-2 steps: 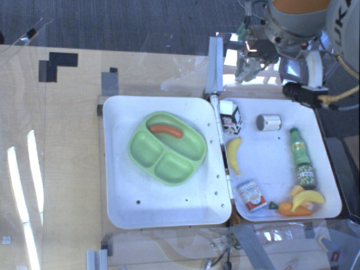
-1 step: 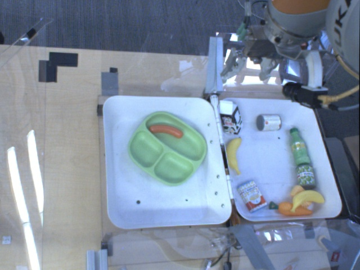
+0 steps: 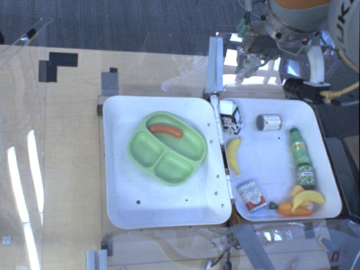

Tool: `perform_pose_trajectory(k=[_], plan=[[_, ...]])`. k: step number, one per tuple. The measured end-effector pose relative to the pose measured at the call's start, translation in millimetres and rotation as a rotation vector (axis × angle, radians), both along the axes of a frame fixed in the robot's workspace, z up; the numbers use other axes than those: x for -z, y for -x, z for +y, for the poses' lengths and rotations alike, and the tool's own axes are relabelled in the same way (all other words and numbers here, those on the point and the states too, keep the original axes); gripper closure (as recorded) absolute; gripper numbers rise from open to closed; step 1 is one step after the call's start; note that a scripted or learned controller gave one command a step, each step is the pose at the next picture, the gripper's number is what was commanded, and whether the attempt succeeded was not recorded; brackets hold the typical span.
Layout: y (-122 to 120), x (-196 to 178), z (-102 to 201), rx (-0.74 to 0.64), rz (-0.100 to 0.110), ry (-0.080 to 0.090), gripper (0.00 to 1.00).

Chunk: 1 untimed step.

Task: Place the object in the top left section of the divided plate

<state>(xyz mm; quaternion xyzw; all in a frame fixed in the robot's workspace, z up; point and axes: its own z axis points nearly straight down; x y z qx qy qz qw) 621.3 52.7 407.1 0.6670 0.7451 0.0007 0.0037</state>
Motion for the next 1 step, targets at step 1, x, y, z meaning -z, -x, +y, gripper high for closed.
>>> perform_pose_trajectory(k=[1], plan=[[-48.0,-27.4,-47.0,0.106,0.003,-0.002,1.00]])
